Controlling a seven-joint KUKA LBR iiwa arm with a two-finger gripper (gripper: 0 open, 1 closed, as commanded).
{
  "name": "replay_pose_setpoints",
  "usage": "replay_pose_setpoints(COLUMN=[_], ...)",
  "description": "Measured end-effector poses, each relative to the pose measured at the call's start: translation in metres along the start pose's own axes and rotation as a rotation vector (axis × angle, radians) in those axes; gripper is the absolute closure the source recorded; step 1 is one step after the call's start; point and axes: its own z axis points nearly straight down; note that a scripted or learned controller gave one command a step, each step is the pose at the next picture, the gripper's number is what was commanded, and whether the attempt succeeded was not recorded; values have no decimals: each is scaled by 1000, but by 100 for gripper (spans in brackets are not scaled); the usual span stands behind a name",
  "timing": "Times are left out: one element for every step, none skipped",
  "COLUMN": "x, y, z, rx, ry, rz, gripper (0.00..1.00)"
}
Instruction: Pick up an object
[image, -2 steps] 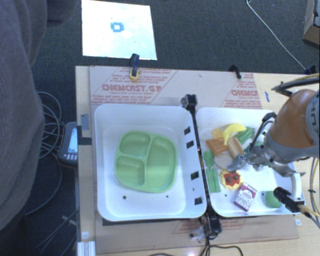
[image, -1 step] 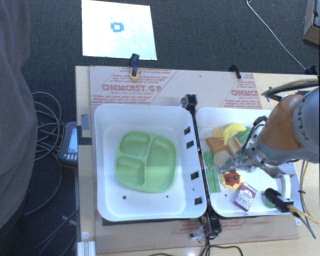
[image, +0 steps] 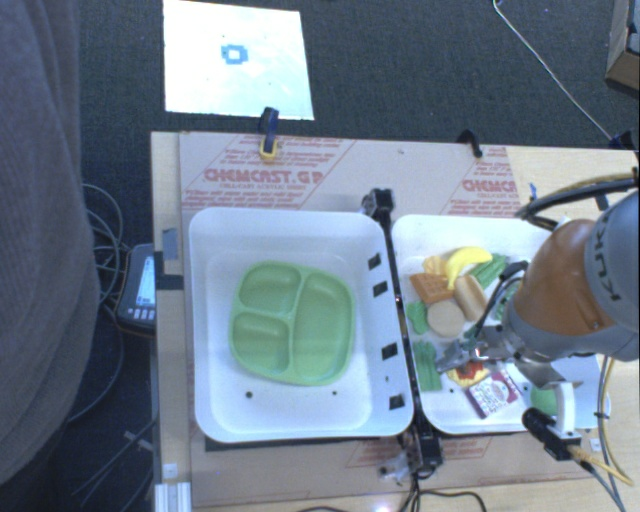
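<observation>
Brown bench on dark carpet; white sheet.

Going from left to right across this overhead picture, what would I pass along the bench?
Grey device with a screen → left white bin → green divided plate → right white bin → pile of toy food → robot arm.

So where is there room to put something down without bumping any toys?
The left bin has bare white floor all around the green divided plate, widest along the bin's left wall and its near edge. The plate's own compartments look bare too. The right bin is crowded: play food is piled there and the gripper hangs over it.
</observation>
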Motion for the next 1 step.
replay_pose_setpoints(x=[1], y=[3], z=[-11], rx=[-3], ry=[3], rz=[-2], gripper=[100])
